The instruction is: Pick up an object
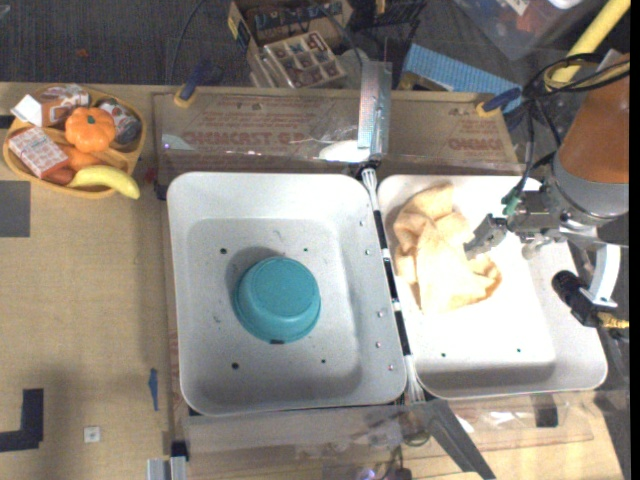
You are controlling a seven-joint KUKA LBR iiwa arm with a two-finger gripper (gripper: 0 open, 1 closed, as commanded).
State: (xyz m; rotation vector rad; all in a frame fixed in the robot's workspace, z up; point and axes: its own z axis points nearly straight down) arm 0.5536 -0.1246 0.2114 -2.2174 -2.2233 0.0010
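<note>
Right bin holds a crumpled pale-yellow cloth, soft and folded, bunched against the divider side. Gripper sits at the cloth's right edge, fingers look slightly parted, touching fabric, nothing clearly pinched. Left bin has a smooth teal bowl, round, upside down, well apart from the arm. Off the bins at far left: basket of toy food with orange pumpkin and banana

teal bowl mid left bin, floor open around it, crumpled cloth crowding right bin
</note>
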